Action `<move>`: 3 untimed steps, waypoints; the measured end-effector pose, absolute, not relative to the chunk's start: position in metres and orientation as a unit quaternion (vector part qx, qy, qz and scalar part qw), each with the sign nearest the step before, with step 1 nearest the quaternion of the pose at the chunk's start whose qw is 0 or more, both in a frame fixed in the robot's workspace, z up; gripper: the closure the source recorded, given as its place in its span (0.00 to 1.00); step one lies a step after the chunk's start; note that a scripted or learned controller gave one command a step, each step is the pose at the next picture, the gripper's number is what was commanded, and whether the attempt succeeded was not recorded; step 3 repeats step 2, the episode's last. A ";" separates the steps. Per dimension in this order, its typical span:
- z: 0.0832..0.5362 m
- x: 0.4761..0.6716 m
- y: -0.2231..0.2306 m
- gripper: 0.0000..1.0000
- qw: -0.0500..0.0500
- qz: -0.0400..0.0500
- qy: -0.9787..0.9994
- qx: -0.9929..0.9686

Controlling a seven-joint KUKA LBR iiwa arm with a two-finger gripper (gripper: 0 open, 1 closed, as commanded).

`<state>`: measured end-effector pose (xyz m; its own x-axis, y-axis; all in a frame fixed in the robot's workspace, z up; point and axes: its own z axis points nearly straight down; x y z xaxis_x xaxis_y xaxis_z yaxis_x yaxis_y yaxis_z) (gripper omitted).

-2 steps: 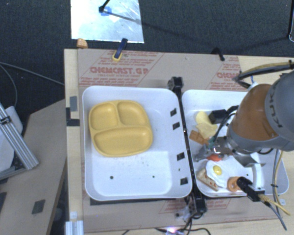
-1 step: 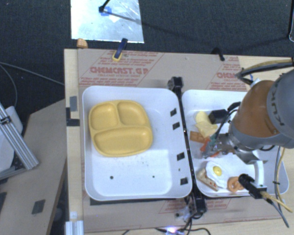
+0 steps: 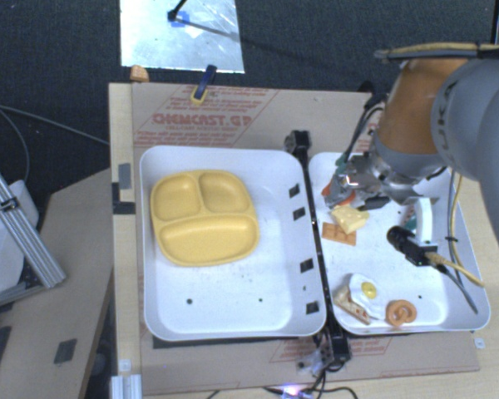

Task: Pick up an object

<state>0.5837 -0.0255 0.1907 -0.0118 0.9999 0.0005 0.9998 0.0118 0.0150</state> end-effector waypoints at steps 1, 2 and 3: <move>0.261 0.545 0.042 1.00 0.001 0.003 0.710 0.704; 0.247 0.534 0.045 1.00 0.000 0.001 0.709 0.705; 0.247 0.534 0.045 1.00 0.000 0.001 0.709 0.705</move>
